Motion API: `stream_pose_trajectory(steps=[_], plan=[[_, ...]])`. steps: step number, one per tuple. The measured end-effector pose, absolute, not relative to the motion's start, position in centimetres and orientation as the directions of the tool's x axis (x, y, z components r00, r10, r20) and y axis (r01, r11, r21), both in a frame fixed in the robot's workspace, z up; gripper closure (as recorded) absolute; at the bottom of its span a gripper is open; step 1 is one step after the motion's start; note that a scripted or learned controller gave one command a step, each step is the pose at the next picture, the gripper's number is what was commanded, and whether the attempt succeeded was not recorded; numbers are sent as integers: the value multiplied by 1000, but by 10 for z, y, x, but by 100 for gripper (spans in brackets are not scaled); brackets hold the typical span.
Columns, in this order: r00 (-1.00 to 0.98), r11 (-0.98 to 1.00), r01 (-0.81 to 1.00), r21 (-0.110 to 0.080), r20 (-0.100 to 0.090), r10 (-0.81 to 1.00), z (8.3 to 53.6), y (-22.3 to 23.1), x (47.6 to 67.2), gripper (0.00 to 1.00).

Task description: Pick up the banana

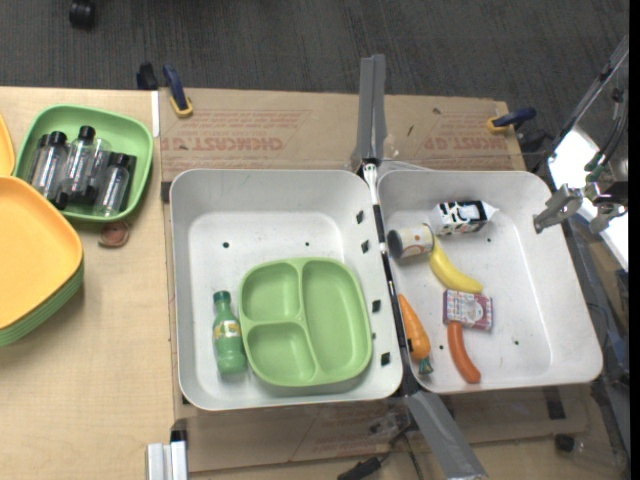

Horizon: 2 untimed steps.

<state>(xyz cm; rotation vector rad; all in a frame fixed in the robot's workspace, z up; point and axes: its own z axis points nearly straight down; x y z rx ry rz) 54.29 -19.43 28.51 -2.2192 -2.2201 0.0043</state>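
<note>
We see the banana [455,271] in the right bin [560,298] — just above a pink packet [468,311]. The end effector [565,208] hovers right of the banana; its grip we cannot tell.

The orange plates [30,258] are cut off by the left edge.

The gripper [572,208] sits at the right bin's [540,363] right rim, with the banana [452,270] inside the bin to its left and nearer the camera. Left of the gripper, a small carton [462,215] lies behind the banana; a sausage [462,352] and carrot [414,330] lie further forward. The divided plate [302,321] and bottle [228,333] occupy the left bin [195,218], well apart from the gripper
</note>
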Motion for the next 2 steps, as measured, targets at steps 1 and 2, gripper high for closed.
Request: stream_pose_trajectory(steps=[1, 2], plan=[[-56, 56, 998, -3, 0, 998, 194, -179, 572, 0], [-157, 157, 987, 14, -2, 988, 101, -135, 574, 0]])
